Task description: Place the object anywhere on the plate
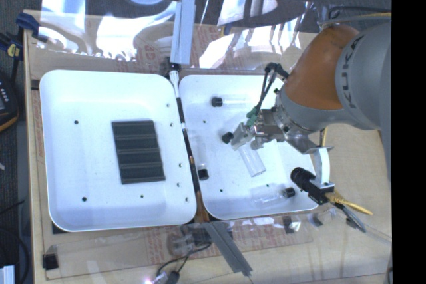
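1. The gripper (247,136) is seen low in the right bin (200,93); whether it is apart or together cannot be told.
2. A clear vial (253,160) lies just below the gripper and should be grabbed at its middle.
3. The dark ridged plate (138,151) sits in the left bin (60,96), far from the gripper.
4. The rim between the bins must be cleared.
5. More vials (229,101) (271,195) lie near the gripper and should not be bumped.
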